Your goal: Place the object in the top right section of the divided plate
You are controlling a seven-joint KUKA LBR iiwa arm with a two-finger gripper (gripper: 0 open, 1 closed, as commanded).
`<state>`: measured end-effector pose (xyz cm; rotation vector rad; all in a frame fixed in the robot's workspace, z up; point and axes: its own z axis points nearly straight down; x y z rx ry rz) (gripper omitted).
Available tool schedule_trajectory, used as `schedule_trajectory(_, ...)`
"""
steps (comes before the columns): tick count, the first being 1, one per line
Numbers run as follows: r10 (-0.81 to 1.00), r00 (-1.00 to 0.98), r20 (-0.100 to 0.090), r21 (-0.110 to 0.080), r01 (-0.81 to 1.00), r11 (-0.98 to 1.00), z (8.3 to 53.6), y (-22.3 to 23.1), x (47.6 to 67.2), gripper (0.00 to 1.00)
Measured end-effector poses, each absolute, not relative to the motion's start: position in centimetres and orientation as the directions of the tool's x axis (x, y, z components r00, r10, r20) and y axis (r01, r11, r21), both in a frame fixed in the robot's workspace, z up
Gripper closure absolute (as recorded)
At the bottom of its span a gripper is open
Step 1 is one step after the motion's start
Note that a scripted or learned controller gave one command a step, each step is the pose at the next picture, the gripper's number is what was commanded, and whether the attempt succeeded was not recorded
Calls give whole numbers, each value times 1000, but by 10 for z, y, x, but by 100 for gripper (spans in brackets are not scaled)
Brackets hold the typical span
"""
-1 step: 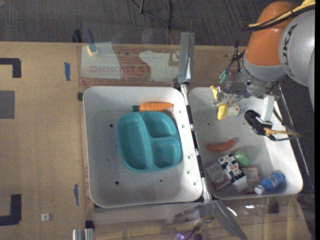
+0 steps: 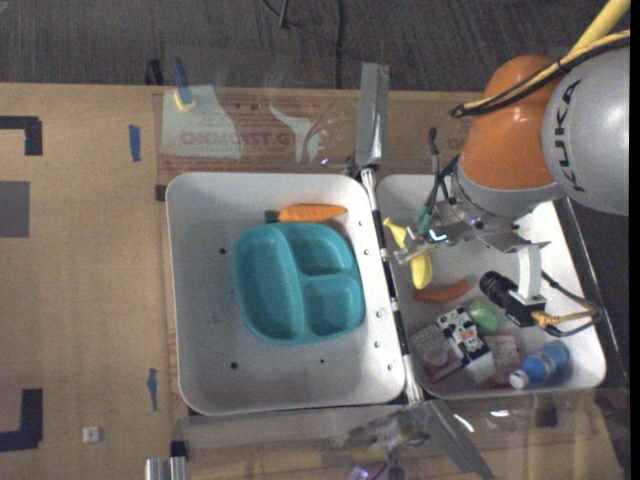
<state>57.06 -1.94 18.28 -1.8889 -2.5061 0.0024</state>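
Banana (image 2: pixel 419 264), yellow, is my reading of the task's thing: it lies in the right bin (image 2: pixel 585 363), at that bin's left wall, directly under the gripper (image 2: pixel 418 251). You cannot tell from this slant whether it sits between the jaws or merely below them; the wrist hides the tips, so the jaws' state stays undetermined. Log no grasp.

Relation that matters: the banana's long axis runs roughly up-down in the view, curving along the bin wall, with the gripper over its middle. The divided plate (image 2: pixel 297 281), teal, lies to the view's left in the left bin (image 2: pixel 190 298), across the double wall between the bins. Its top right section (image 2: pixel 322 251) is the compartment nearest the gripper, so by my judgement the carry is a short lift over the wall and leftward.

Outward from there:
- red sausage-like piece (image 2: pixel 441 290) just below the banana, near it
- green item (image 2: pixel 485 316) and blue-capped bottle (image 2: pixel 540 364) farther down the right bin
- carrot (image 2: pixel 312 211) touching the plate's upper rim; watch it during the drop

Risk, judged: the banana pressed against the wall leaves little finger room.
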Motion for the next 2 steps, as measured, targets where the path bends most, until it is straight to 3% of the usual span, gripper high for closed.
schedule_trajectory(1, 872, -490, 2, -2, 872, 490, 183, 19, 553, 100)
schedule_trajectory(2, 873, -488, 2, -1, 873, 488, 183, 18, 553, 0)
